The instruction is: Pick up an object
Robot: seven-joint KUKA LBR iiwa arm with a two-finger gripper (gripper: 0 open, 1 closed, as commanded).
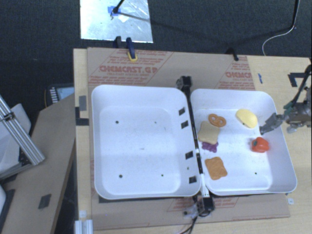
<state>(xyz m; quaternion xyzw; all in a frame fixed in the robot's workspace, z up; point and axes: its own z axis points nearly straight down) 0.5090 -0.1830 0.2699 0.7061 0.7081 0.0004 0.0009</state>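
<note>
From the fixed camera above, the end effector (269, 125) reaches in from the right and hangs over the right rim of the right bin (280, 179). Its dark tip points down and to the left, ending just above a small red pepper-like toy (260, 145) and just to the right of a yellow lemon-shaped toy (246, 118). Whether it is spread or closed cannot be told at this size, and nothing can be seen between its tips.

The candidate objects all lie in the right bin. A brown pretzel (217, 120) sits near the upper left of it, with a tan bread slice (209, 132) just below, overlapping a purple piece (210, 146). Lower down lies an orange-brown toast-like piece (215, 167), well apart from the red toy.

The left bin (105, 101) stands beside it, the two joined by black clips along the shared edge. Both rest on printed cardboard (146, 65) laid over the pale wooden surface (80, 72). Behind, on dark carpet, lies a shiny metal sheet (97, 13). An aluminium frame rail (19, 135) shows at the left edge.
</note>
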